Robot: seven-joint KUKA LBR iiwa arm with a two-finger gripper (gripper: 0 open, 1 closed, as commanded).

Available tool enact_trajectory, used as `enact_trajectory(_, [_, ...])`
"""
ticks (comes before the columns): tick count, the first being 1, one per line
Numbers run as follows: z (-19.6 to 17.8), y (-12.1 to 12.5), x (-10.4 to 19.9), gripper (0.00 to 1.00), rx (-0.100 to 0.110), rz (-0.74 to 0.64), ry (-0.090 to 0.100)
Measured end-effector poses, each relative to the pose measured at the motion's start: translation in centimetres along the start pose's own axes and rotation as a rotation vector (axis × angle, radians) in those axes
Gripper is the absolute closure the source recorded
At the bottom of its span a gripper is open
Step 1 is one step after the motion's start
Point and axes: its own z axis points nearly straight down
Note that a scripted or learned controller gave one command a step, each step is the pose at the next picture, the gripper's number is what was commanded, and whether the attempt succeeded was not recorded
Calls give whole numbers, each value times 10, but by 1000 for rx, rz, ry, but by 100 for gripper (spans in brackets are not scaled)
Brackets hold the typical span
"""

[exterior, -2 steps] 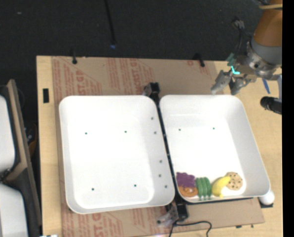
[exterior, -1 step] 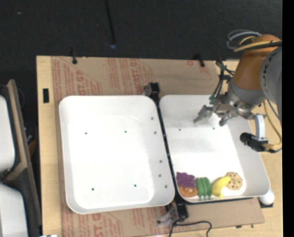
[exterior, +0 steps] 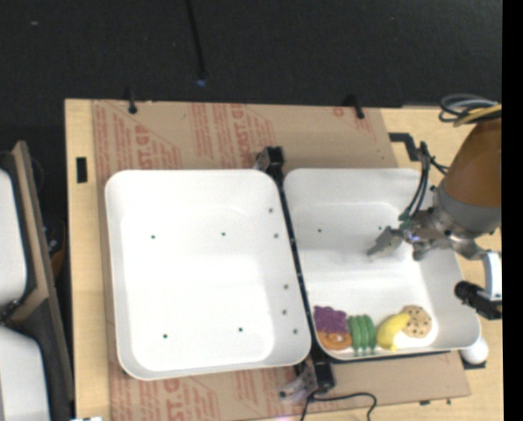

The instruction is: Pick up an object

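Several toy foods lie in a row along the front wall of the right bin (exterior: 349, 191): a purple grape bunch (exterior: 330, 319) on an orange piece (exterior: 336, 341), a green ribbed item (exterior: 361, 332), a yellow fruit (exterior: 391, 330) and a chocolate-chip cookie (exterior: 417, 321). My gripper (exterior: 401, 244) hangs low over the middle of that bin, well behind the row and apart from it. Its fingers (exterior: 383, 242) are spread open with nothing between them.
The left bin (exterior: 121, 235) lies beside the right one on a cardboard sheet (exterior: 191, 134). Black clamps (exterior: 270, 159) sit where the bins meet at the back and front. The arm's orange band (exterior: 478, 160) and cables rise over the right bin's right wall.
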Motion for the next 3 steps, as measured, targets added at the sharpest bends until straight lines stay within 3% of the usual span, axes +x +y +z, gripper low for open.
enact_trajectory(1, [-94, 25, 40, 0, -10, -8, 0])
enact_trajectory(2, [-36, -42, 38, 0, 5, -2, 2])
enact_trajectory(3, [-150, -63, 36, 0, -12, -4, -1])
